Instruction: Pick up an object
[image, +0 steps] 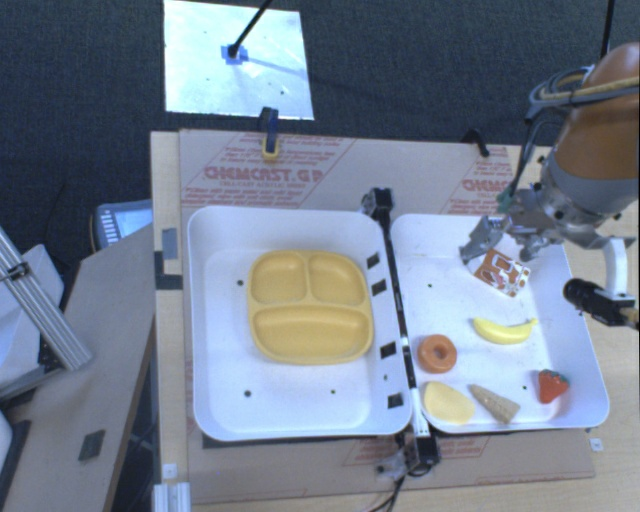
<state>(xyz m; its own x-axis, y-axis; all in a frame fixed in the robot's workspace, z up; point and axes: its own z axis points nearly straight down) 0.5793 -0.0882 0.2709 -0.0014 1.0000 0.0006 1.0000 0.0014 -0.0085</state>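
Arm: the grey arm with its orange band (600, 110) enters from 3 o'clock and reaches over the upper part of the right bin.
Gripper: the gripper (503, 248) sits at about 1 o'clock in the right bin (440, 240), directly above a small packet. Whether the fingers are spread or closed cannot be told from this angle, and nothing can be confirmed as held between them.
Packet: an orange-and-white printed packet (503, 272) lies just below the gripper, tilted, at 1 o'clock in the right bin. Contact with the gripper cannot be determined.
Banana: a yellow toy banana (503, 330) lies at about 3 o'clock of the right bin's centre, below the packet and apart from it.
Doughnut: an orange ring-shaped doughnut (437, 353) lies at about 7 o'clock in the right bin, near the divider.
Yellow piece: a pale yellow rounded piece (447, 402) lies at 6 o'clock, just below the doughnut.
Wedge: a tan wedge (495, 403) lies just beside the yellow piece, toward 5 o'clock.
Strawberry: a red strawberry (552, 385) lies at 4 o'clock, near the right wall.
Left bin: the left bin (215, 300) holds a yellow divided tray (308, 305) at its centre, with three compartments.
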